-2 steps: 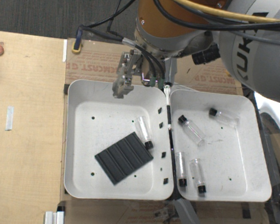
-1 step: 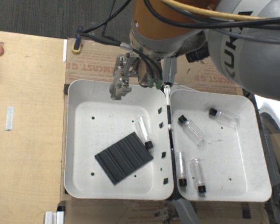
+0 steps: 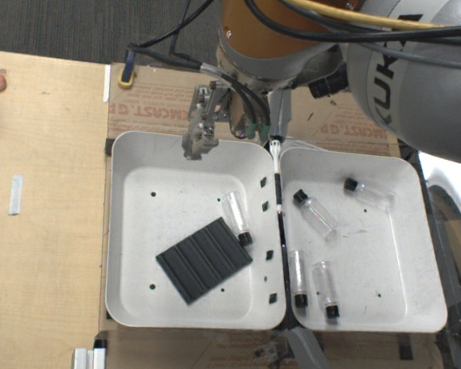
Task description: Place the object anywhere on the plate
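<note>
1. I am watching from above and at a slant: two shallow white bins sit side by side on a cardboard-covered bench, the left bin (image 3: 123,291) and the right bin (image 3: 413,311), touching along a shared middle edge.
2. The arm (image 3: 437,62) reaches in from the right, grey with an orange band, and its gripper (image 3: 199,136) hangs over the far rim of the left bin, towards the left corner.
3. I see nothing between the fingers, and the blur there is such that I cannot tell whether they stand apart or together.
4. The plate (image 3: 204,260) lies flat in the near middle of the left bin: a dark grey, matte, ribbed rectangle, turned at a diagonal.
5. A small clear vial (image 3: 238,218) with a black cap lies on its side, touching or just beside the plate's far right corner; I judge this the object to place, since it is nearest the plate.
6. Four more clear, black-capped vials (image 3: 320,261) lie scattered in the right bin, smooth tubes that I expect would roll easily.
7. I judge the task not yet done: the vial does not rest clearly on the plate.
</note>
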### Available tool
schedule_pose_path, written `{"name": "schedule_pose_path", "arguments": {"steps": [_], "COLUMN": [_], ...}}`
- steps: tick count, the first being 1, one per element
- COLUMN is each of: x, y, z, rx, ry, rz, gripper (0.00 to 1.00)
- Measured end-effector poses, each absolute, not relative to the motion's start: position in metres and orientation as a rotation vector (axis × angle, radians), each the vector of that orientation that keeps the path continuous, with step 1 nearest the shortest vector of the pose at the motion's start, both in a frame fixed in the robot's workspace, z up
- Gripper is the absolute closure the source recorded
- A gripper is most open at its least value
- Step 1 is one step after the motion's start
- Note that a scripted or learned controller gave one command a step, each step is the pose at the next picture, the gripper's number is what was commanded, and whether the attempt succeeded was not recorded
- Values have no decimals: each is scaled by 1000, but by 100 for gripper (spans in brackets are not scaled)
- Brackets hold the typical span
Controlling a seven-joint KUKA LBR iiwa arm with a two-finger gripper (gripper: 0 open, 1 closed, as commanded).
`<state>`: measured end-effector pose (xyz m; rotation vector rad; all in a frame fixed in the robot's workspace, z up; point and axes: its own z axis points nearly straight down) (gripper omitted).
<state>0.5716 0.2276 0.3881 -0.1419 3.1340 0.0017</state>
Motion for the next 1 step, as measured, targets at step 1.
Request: {"name": "schedule_pose_path", "arguments": {"steps": [1], "x": [577], "y": [228], "z": [339], "rx": [-320], "ry": [3124], "rz": [1], "gripper": [100]}}
